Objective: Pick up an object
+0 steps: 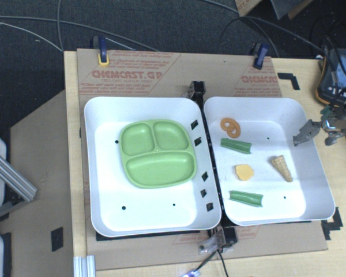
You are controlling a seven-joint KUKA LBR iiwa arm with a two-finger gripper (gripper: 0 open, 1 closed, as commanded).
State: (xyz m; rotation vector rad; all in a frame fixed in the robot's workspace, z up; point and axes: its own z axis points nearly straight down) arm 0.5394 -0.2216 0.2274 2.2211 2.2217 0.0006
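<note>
The hand (307, 133), seemingly open and gripping nothing, hovers at the right bin's (311, 206) edge.

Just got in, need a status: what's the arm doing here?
Nothing is picked yet. The gripper sits at the right bin's right edge, holding nothing. In that bin lie a pretzel, two green pieces, a yellow chunk and a tan cone, all untouched. The left bin holds a green divided plate.

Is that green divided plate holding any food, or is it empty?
Empty. The green plate in the left bin shows three bare compartments; the food pieces lie in the right bin.
</note>
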